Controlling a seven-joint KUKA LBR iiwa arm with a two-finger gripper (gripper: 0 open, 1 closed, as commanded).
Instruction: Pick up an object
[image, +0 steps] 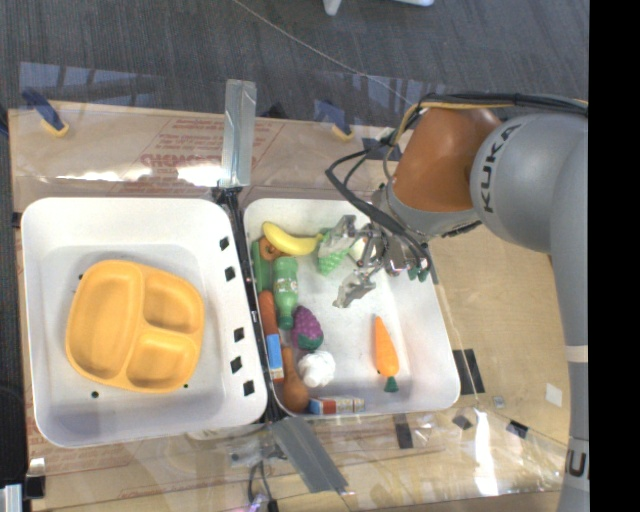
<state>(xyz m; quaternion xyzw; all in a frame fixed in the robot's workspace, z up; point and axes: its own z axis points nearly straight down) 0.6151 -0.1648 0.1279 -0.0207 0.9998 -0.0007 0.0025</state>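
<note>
Green toy (331, 253) sits upper-middle of frame in the right bin (430, 330), claw (362, 268) spread just beside it, holding nothing.

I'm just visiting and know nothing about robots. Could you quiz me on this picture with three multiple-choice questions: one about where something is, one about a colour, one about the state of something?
1. Where does the yellow divided tray lie?
A. In the left bin
B. In the right bin
C. On the floor

2. What colour is the carrot body?
A. Purple
B. Orange
C. White

3. How does the banana stand with the hand?
A. Gripped between its fingers
B. Lying in the bin apart from it
C. Lifted above the bench

Answers: 1 A, the tray sits inside the left bin. 2 B, its body is orange with a green tip. 3 B, the banana rests in the right bin, to the left of the hand.
</note>
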